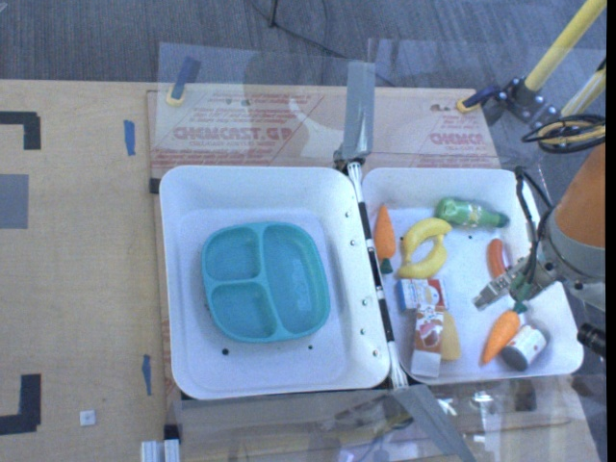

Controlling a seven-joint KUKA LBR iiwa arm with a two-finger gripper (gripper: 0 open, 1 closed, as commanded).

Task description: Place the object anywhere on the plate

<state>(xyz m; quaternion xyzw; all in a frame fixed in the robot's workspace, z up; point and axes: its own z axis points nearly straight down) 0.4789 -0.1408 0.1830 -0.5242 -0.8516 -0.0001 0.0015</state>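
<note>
The wooden bench (77, 287) carries two shallow white bins side by side. The left bin (183, 354) holds a teal plate (266, 281) with three compartments, lying flat near the bin's middle with bare white floor on all sides of it, widest toward the near and far rims. The right bin (568, 354) is crowded with toy food.

The arm (585, 215) enters from the right and is cut off by the picture's edge, so just its orange band and grey wrist are visible. The gripper (500, 290) sits low over the right side of the right bin, its tip pointing left. It is small and blurred, and I cannot tell how it is set or whether anything is in it.

Several things lie close to it, and which one is the task's object cannot be told. A small red-orange piece (495, 255) lies just beyond the tip; an orange carrot (500, 336) lies just on the near side, touching a grey-and-white cylinder (526, 347) by the bin's near right corner. Further left are a yellow banana (426, 246), a green bottle (469, 212), a second carrot (384, 232) along the dividing rim, and two flat packets (428, 318). Little bare floor remains among them.
</note>
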